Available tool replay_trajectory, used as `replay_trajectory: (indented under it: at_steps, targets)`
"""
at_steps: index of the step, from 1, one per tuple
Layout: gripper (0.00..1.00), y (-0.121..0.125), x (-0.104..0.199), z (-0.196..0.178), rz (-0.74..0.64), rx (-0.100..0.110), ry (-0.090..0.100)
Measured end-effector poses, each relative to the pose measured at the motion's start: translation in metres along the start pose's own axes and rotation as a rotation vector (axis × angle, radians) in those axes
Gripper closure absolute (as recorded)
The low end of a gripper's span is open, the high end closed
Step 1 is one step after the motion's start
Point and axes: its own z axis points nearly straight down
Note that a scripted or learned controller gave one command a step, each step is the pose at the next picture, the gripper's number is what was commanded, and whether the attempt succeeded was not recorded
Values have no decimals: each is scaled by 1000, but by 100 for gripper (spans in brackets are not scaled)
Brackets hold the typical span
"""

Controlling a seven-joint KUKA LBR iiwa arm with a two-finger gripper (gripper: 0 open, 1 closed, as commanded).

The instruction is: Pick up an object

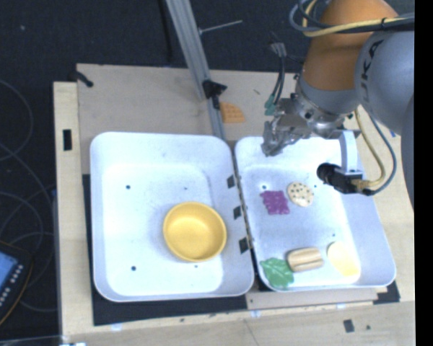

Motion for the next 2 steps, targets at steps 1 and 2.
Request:
replay_trajectory:
  at_steps: [1,2]
  targets:
    - [100,12,48,-1,0,0,-1]
    - [100,14,90,3,2,0,-2]
